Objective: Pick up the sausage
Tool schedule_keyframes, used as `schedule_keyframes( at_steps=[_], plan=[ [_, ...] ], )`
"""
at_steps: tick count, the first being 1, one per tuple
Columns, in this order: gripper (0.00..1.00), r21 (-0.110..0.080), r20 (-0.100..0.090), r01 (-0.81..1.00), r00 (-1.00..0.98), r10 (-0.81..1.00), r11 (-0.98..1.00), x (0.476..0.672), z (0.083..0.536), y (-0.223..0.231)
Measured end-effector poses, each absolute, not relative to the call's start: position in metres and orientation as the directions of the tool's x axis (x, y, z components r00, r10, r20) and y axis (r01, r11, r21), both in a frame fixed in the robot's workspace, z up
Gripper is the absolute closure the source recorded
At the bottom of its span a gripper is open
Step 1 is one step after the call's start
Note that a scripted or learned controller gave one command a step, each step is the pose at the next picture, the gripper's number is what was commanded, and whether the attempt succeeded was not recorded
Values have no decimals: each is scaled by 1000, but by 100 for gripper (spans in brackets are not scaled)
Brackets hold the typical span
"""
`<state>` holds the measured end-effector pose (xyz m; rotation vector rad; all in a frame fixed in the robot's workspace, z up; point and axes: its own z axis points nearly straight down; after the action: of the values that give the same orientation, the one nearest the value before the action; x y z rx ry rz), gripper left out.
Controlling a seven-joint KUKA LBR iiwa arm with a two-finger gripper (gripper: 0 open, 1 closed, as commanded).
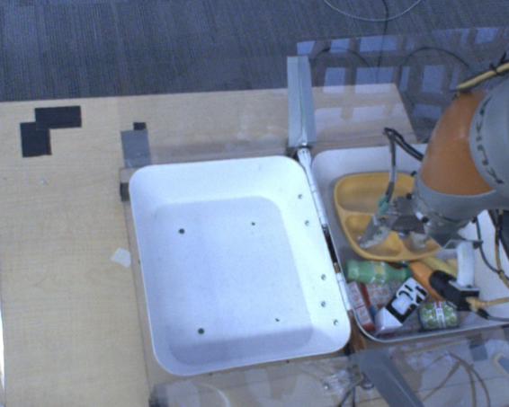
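Note:
My gripper (391, 225) hangs low over the yellow divided plate (362, 197) in the right bin (325, 182), with the grey arm and its orange band (453, 155) reaching in from the right. A reddish-brown elongated piece (360, 303) that looks like the sausage lies along the right bin's left wall, near the front. It sits below and to the left of the gripper, apart from it. The wrist hides part of the plate.
A green bottle (377, 272), a black-and-white packet (407, 298), an orange piece (427, 272) and a green can (438, 315) crowd the right bin's front. The left bin (151, 254) stands beside it. Cables (490, 291) run along the right side.

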<state>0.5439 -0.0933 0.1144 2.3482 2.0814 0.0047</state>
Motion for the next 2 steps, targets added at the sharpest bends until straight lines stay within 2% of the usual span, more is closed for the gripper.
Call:
schedule_keyframes(
  at_steps=[1, 2],
  plan=[
    [0, 60, -9, 998, 3, 1000, -3, 525, 104, -98],
    [0, 71, -10, 997, 33, 999, -32, 508, 105, -95]
  ],
)
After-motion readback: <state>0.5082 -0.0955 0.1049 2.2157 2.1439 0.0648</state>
